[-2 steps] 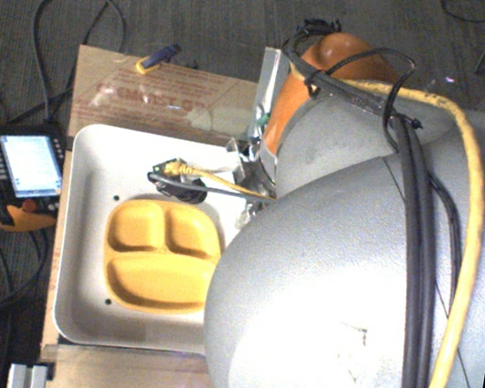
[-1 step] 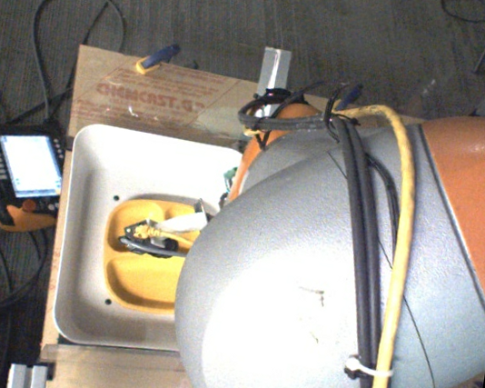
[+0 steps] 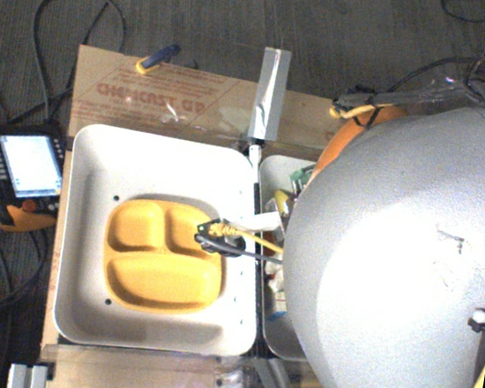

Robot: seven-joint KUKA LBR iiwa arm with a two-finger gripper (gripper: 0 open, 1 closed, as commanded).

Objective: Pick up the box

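Note:
The arm's big grey body (image 3: pixel 397 260) hangs over the right bin (image 3: pixel 274 171) and hides most of what lies in it. Its orange band (image 3: pixel 339 140) is at the bin's far side. A small green-edged item (image 3: pixel 301 179) peeks out beside the arm at the bin's far left corner; I cannot tell whether it is the box. A few more bits of clutter (image 3: pixel 276 288) show along the bin's left wall.
The left bin (image 3: pixel 83 208) holds a yellow divided tray (image 3: pixel 163 254). A small black-and-yellow item (image 3: pixel 221 237) lies over the tray's right rim, with a white strip (image 3: pixel 261 223) beside it. A handheld pendant (image 3: pixel 22 165) sits off the bench at the left.

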